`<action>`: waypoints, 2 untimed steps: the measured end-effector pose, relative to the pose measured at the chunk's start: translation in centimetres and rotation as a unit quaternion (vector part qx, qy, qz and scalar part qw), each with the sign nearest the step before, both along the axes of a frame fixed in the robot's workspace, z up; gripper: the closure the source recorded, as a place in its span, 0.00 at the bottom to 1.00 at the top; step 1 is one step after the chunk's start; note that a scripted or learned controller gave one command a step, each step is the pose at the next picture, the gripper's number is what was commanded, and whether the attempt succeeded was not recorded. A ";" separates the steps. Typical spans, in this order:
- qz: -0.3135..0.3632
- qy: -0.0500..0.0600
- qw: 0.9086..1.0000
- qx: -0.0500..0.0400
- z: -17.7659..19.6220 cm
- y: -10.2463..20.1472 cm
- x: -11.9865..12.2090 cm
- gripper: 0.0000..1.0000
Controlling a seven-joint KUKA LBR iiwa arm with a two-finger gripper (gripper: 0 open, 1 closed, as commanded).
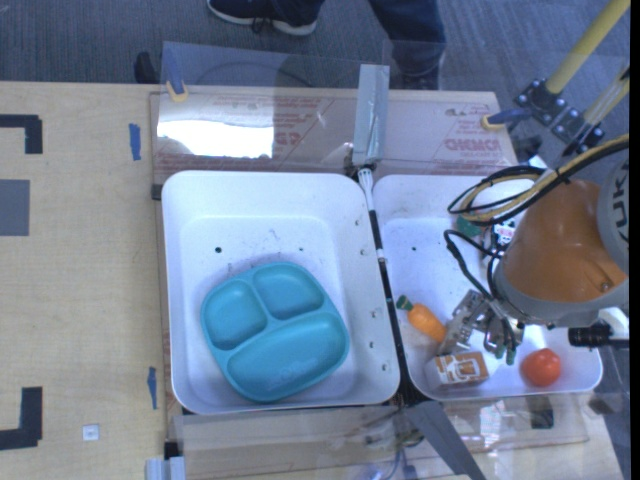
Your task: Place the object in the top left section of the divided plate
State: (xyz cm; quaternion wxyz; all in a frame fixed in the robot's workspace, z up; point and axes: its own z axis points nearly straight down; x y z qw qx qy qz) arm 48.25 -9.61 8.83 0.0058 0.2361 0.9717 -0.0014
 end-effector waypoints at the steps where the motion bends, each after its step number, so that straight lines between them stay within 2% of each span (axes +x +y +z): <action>1: -0.058 0.001 0.998 0.003 -0.1 0.1 -0.1 1.00; 2: -0.101 0.000 0.995 0.002 7.2 -5.2 0.3 1.00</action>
